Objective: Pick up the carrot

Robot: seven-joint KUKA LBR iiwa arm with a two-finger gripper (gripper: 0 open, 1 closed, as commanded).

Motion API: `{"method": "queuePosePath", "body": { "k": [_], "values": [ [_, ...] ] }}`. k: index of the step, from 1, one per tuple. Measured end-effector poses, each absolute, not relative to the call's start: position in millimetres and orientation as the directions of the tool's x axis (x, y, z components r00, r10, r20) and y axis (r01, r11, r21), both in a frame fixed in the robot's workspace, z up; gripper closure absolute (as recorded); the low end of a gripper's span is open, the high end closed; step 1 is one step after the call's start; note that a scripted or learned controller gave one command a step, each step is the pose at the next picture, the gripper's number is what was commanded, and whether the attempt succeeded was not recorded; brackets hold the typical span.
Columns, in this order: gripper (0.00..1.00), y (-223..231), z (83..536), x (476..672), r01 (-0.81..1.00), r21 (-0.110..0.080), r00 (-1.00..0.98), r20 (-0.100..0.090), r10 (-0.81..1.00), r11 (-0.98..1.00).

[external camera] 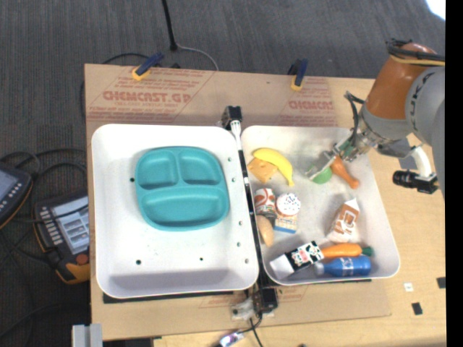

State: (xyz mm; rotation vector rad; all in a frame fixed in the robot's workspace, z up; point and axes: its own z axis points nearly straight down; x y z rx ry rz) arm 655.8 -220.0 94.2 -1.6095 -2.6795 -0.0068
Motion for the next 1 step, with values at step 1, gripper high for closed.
{"method": "queuePosePath", "body": {
  "k": [1],
  "values": [
    [1.0, -219.7, 106.5, 657.8, 0.883, 0.002, -0.469, 0.011, 0.883, 0.469]
  ]
}}
